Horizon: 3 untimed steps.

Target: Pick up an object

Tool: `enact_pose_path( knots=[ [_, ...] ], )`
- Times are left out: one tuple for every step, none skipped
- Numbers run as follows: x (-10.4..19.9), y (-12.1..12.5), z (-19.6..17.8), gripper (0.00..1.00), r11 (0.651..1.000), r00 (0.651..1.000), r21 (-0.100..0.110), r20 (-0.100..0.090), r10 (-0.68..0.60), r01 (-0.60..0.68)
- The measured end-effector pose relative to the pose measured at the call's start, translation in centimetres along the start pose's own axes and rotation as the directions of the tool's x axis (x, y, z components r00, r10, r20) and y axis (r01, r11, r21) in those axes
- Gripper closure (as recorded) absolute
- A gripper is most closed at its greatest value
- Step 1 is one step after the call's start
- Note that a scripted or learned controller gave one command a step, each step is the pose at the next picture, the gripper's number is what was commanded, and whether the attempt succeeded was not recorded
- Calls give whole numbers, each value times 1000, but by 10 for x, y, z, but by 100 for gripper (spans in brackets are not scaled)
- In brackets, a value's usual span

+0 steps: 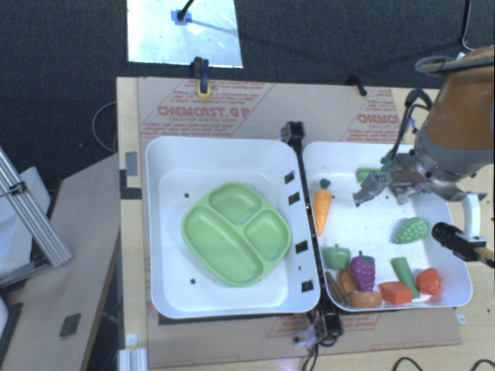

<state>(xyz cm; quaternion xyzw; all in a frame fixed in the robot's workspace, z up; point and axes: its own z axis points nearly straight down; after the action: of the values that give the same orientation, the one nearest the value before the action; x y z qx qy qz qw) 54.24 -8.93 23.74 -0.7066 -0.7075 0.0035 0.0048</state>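
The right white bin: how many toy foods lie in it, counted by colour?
Green: 4, a piece by the gripper, a bumpy one, a pepper, a long pod
Orange: 3, a carrot, two pieces
Red: 2
Purple: 1, grapes
Total: 10

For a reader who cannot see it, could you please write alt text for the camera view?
A grey and orange robot arm reaches from the right, its gripper over the right bin, which holds toy food: a carrot, green grapes, purple grapes and more. The left bin holds a green divided plate.
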Motion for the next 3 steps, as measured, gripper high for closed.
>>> enact_pose_path(
  knots=[
    [0, 2, -6, 0, 1000, 1000, -13, 1, -2, 2],
    [-3, 13, 43, 0, 1000, 1000, -11, 1, 0, 0],
    [3, 16, 86, 0, 1000, 1000, -11, 1, 0, 0]
  ],
)
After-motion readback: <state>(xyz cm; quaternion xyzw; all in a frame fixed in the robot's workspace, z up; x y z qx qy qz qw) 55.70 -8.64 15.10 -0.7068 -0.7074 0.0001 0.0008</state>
